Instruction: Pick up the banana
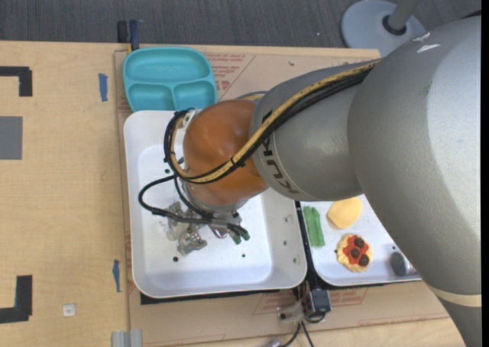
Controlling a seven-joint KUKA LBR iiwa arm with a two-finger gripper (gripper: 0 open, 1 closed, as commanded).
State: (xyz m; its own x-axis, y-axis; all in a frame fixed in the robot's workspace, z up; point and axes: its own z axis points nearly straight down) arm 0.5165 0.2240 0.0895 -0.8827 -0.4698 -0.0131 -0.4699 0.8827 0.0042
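1. Tool [192, 237]: seen beneath the orange wrist band, low over the floor of the left bin [145, 261], near that bin's middle. Cables and the wrist body cover much of it; whether it is spread or pressed together cannot be told, and nothing can be seen held in it.
2. Banana [345, 212]: the only yellow body on view lies in the right bin [321, 277], near its left wall; it is judged to be the banana, though the grey arm covers its upper right part and the identification is not certain.
3. Governing relation: the banana lies toward the view's right of the tool and slightly farther up the picture, in the other bin, with the two adjoining rims between them. The two are well apart.
4. Long axis and heading: the exposed portion reads as a rounded lump. Neither its long axis nor the way it points can be determined.
5. Neighbours: a green piece [313, 227] lies just left of the banana, a round red-topped item [354, 252] just below it.
6. Judgement: the tool must cross the rims rightward before descending; the banana is not yet grasped.
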